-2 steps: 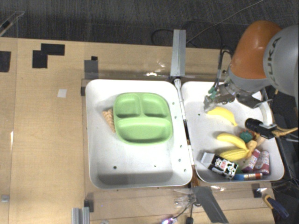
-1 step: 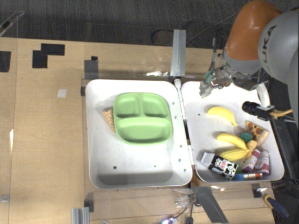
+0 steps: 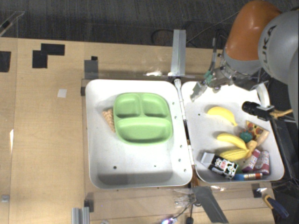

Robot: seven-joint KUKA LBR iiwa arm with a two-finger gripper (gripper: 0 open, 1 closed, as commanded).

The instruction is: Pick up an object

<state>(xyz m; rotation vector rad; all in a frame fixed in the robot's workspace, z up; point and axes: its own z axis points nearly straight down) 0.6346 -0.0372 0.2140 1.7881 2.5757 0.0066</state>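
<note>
Light: I see bright, even overhead light | Glare: both white bins [image 3: 140,176] nearly blown out | Shadows: soft, under green tray [image 3: 142,117] | Focus: slightly soft overall, arm [image 3: 261,31] blurred at the frame's right

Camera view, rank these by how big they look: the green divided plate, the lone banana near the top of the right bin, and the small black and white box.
1. green divided plate, by far the largest
2. lone banana
3. black and white box, looks only a little smaller than the banana, so that order is unsure

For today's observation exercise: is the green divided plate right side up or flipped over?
Right side up: the green divided plate shows its three hollow compartments facing upward.
</note>
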